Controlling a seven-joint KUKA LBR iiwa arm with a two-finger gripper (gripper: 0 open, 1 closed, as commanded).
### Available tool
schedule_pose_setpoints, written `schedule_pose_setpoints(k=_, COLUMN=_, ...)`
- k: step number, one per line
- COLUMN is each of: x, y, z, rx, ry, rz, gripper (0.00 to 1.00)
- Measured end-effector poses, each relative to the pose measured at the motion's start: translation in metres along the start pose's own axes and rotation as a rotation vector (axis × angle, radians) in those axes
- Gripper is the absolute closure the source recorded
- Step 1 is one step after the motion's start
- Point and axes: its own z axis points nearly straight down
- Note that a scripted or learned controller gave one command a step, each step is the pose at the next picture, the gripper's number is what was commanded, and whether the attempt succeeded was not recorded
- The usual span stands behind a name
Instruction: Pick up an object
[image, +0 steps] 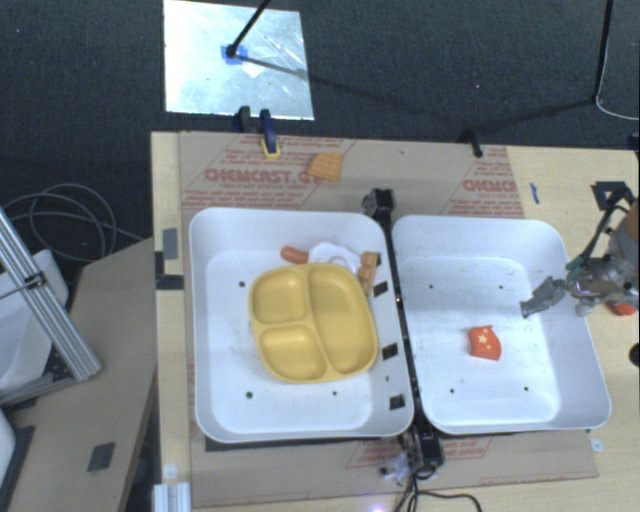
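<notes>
Right, pincer (532, 304) state unclear, over right bin (440, 250); small orange-red piece (484, 342) near; glossy yellow sectioned tray (312, 322) left.

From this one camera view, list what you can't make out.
- Gripper: small and blurred; whether open or shut is unclear.
- Arm: cut off by the right edge.
- White item in the left bin: partly hidden by the yellow tray.
- Orange-red object: too small to identify.

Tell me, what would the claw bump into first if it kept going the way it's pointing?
Probably just the white floor of the right bin. The claw points left and a little down over it. The small orange-red object lies off to the side of that line, though depth is hard to judge from above.
</notes>
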Motion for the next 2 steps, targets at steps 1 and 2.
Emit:
schedule_pose_setpoints(k=1, x=0.014, y=-0.01, z=0.063, rx=0.004, ry=0.002, rz=0.001, gripper=0.0)
schedule_pose_setpoints(k=2, x=0.014, y=0.02, z=0.118, rx=-0.001, ry=0.005, rz=-0.003, gripper=0.0)
